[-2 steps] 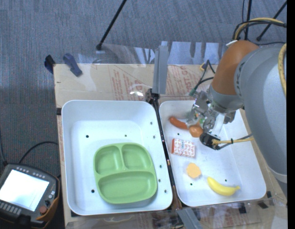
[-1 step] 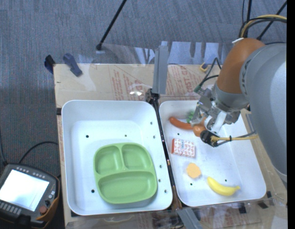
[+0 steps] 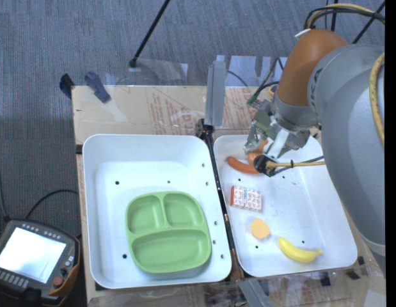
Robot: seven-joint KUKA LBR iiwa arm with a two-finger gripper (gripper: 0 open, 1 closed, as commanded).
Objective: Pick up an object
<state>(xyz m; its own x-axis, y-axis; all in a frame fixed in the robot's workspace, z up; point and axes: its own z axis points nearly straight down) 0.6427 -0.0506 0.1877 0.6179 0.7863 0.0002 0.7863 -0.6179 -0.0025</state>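
Scanning from the left edge: one teach pendant (image 3: 31,254) on the floor, screen lit, well apart from the bench.

Left bin (image 3: 98,149): one green plate (image 3: 167,232), three compartments, lying flat and face up toward the near side. Nothing else in this bin. The plate is broad and low, probably awkward for a two-finger grab, so I judge it an unlikely target.

Right bin (image 3: 325,216): four loose things, one of each.
- one orange sausage-shaped piece (image 3: 239,165), lying flat near the far left corner, slanted across the floor
- one red-and-white packet (image 3: 246,197), flat, just nearer than the sausage piece
- one small orange round piece (image 3: 260,229), nearer again
- one banana (image 3: 299,251), flat, by the near wall

All four lie apart from one another, none touching. That spacing leaves room to come down on one without knocking its neighbour.

Gripper (image 3: 265,152): one, low over the far left part of the right bin, tilted, at the right end of the sausage piece. Judged target: that piece, since it is the closest thing. Whether the tool is released or clenched cannot be told; its tip is crowded against orange and black shapes. No thing can be seen lifted.

Arm (image 3: 313,62): one, reaching in from the right, orange band above the wrist, bent down steeply to reach that corner.

Totals: two bins, one plate, four loose things.
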